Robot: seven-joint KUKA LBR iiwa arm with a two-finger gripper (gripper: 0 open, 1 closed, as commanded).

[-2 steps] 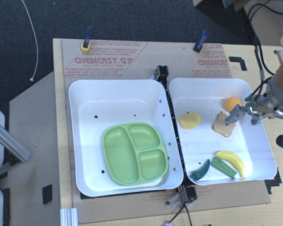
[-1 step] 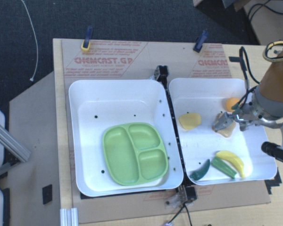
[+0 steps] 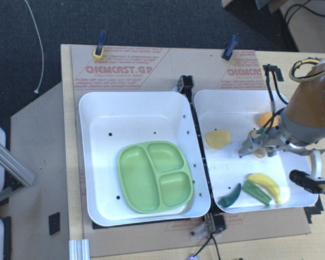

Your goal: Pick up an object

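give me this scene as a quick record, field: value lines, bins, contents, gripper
left bin: holds a green divided plate
right bin: holds a yellow lump, an orange item, a banana and two green vegetables
gripper: low over the right bin's middle, between the yellow lump and the orange item
grasp: nothing seen between its fingers
arm: reaches in from the right

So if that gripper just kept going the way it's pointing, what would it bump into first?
The gripper points toward the left of the view, and the yellow lump lies first along that line. Its height above the bin floor is unclear, so it might pass over the lump and reach the bin's left wall.
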